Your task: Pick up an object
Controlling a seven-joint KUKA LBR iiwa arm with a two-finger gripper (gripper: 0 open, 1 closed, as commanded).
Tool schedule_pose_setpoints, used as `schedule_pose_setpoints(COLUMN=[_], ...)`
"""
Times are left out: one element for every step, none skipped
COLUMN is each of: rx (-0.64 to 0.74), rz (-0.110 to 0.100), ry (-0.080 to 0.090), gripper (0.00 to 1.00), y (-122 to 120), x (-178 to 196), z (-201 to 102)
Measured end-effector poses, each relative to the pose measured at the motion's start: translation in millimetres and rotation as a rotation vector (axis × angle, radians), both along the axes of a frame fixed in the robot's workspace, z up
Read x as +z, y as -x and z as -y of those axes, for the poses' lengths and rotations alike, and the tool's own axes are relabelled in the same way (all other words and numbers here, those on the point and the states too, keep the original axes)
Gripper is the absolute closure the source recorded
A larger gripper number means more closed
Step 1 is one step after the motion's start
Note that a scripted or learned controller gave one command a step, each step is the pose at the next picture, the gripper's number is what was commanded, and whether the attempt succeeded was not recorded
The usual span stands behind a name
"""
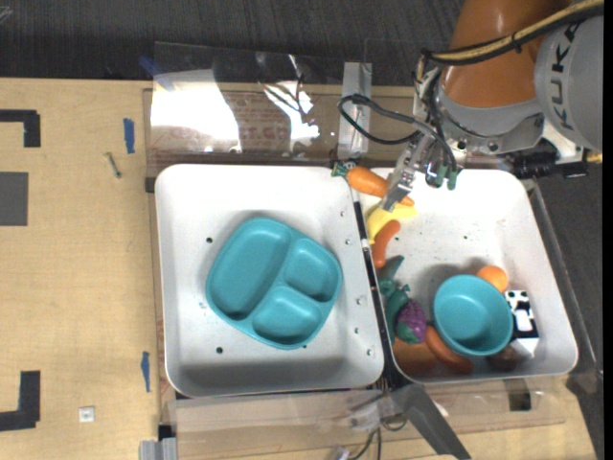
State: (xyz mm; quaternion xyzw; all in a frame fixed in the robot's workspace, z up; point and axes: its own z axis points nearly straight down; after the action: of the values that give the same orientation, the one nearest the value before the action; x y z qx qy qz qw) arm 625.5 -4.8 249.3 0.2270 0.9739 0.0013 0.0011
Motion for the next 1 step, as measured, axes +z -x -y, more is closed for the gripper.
schedule_pose_setpoints(rx=[0.214], rz=[0.002], ry=[0.002], gripper=[1.0], y=[97.1], x=[21.5], z=[-6.9])
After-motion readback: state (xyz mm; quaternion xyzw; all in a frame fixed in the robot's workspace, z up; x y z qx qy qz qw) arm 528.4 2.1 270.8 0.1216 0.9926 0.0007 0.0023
